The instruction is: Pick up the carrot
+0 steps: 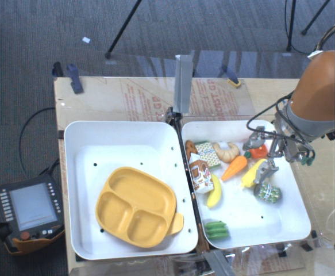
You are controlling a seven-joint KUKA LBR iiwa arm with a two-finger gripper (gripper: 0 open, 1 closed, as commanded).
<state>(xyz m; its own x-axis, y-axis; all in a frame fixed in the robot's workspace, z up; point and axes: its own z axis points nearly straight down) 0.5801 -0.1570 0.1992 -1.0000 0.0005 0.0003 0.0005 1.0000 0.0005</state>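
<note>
The orange carrot point(234, 167) lies tilted in the right bin point(288, 226), its thick end toward the upper right. My gripper point(266, 175) hangs a short way to its right, low over a yellow piece point(250, 175) and a green-and-white ball point(268, 194). Nothing of the carrot is under the gripper; the two are apart. The orange-banded arm point(316, 91) comes in from the upper right.
Around the carrot lie a croissant point(227, 151), a red piece point(259, 152), a banana point(214, 194), a printed snack box point(199, 175) and a green vegetable point(216, 230). The left bin point(84, 154) holds a yellow divided plate point(135, 206).
</note>
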